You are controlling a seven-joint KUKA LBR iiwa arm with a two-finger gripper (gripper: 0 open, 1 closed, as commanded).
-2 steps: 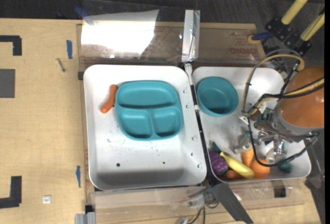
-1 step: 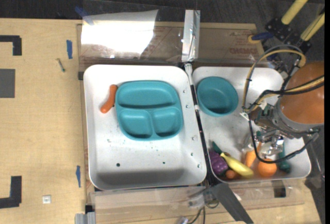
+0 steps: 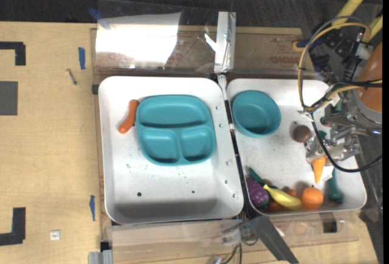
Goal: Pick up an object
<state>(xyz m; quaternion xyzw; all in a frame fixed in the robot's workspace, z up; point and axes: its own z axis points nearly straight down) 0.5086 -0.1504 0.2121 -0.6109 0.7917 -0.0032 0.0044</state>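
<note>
**Operator:** Gripper [image 3: 331,142] over the right bin [image 3: 285,153], near its right wall. I see the arm [image 3: 371,95] coming in from the right with its orange band and a tangle of cables around the wrist.

**Colleague:** Are the fingers open? Holding anything?

**Operator:** I cannot tell; the metal parts blur together, and nothing shows clearly between the fingers. An orange carrot [image 3: 319,169] lies just below the gripper, tip pointing down, and a brown round piece [image 3: 300,132] sits just to its left.

**Colleague:** What else is in that bin?

**Operator:** A teal bowl [image 3: 256,112] in the top-left corner. Along the bottom wall I see purple grapes [image 3: 258,193], a yellow banana [image 3: 282,197], an orange [image 3: 312,196] and a dark green piece [image 3: 333,190], close together.

**Colleague:** And the left bin [image 3: 164,196]?

**Operator:** A teal divided plate [image 3: 177,129], with an orange sausage-shaped piece [image 3: 128,117] beside its left edge. Both bins rest on the surface [image 3: 42,135].
</note>
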